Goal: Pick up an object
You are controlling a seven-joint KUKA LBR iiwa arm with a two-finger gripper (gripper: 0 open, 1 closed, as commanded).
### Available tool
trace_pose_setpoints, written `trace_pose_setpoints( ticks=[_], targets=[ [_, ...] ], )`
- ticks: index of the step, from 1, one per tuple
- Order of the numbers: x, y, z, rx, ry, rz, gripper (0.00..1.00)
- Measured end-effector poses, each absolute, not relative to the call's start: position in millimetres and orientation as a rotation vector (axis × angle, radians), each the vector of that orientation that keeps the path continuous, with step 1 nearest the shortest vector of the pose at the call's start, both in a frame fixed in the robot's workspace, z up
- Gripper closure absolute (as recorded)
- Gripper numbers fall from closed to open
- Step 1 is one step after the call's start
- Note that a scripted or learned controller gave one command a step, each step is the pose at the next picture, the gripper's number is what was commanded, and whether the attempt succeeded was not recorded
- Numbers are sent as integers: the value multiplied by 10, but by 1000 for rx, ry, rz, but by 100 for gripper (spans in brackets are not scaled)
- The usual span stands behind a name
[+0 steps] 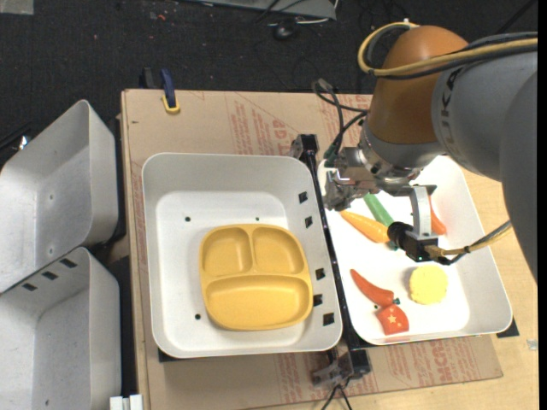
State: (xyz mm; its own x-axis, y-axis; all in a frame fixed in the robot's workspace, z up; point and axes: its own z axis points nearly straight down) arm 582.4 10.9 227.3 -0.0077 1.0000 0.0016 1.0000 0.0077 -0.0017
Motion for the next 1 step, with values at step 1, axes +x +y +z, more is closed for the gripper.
trace_pose_setpoints(
  ticks=[1],
  targets=[
    [5756,717,2203,-2210,-2229,0,100]
  ],
)
